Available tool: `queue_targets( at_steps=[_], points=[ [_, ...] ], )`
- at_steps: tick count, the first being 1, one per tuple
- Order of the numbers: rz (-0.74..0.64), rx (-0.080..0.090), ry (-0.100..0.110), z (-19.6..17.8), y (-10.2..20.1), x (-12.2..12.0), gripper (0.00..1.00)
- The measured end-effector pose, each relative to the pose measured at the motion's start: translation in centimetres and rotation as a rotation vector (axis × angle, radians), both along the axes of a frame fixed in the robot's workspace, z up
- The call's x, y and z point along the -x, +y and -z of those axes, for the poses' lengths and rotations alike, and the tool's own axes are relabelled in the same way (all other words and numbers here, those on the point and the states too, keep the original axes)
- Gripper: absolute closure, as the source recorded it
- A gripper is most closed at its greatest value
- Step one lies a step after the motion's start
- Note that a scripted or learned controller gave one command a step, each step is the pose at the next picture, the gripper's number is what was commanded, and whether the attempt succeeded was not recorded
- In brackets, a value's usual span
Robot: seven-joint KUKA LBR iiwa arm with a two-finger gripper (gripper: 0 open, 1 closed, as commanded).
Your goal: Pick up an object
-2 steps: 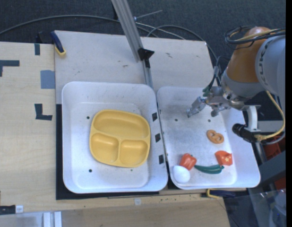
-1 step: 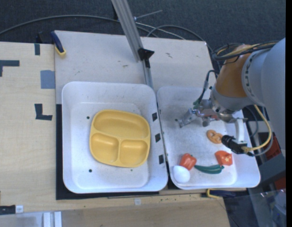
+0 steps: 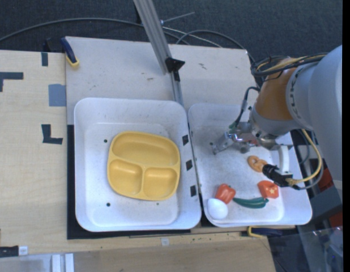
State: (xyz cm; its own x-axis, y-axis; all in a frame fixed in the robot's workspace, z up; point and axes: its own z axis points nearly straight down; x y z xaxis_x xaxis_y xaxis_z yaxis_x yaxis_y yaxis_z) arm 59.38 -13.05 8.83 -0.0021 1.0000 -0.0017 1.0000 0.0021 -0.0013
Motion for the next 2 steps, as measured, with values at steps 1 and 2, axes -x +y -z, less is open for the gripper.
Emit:
queue_targets(
  at_steps=[1,2],
  points=[
    [-0.001,-0.001,0.000,-1.0,0.1,0.0,1.00],
    [0.000,-0.002,-0.004,-5.3,0.3,-0.4,1.00]
  ],
)
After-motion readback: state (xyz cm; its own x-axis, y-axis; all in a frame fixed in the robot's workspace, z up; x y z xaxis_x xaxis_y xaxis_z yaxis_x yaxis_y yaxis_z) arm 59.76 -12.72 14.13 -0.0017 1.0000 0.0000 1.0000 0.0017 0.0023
